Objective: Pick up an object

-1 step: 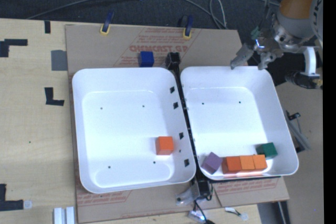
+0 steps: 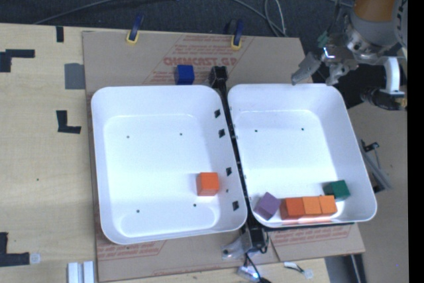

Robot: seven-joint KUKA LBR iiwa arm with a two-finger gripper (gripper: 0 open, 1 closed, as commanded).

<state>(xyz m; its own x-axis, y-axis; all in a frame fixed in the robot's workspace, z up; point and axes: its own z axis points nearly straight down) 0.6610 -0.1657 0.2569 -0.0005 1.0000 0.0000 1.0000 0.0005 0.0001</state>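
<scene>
Well apart, orange cube (image 2: pixel 208 183), pincer (image 2: pixel 318 73) above bins

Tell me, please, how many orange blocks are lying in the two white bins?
3: one orange block alone in the left bin, and two orange blocks side by side along the right bin's near wall, between a purple block and a green block.
</scene>
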